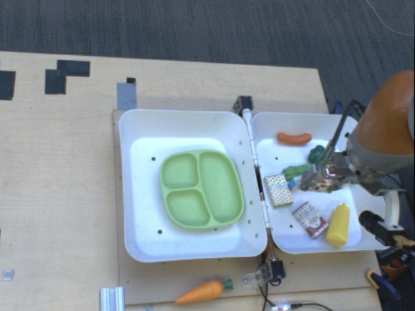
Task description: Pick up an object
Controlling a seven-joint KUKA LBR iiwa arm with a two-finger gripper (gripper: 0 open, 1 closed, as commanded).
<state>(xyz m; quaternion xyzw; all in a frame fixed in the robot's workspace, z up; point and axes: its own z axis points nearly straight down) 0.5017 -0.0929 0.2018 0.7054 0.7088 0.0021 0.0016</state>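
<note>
Gripper [318,180] poised low in the right bin [369,241], green toy [297,171] just left of its fingers; finger state unclear, nothing visibly lifted yet.

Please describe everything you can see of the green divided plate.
The green divided plate is pale green, looks like plastic, and has a rounded rectangular shape with three compartments: two smaller ones on its left, one long one on its right. It lies flat, slightly rotated, in the middle of the left white bin. Nothing lies in it.
</note>
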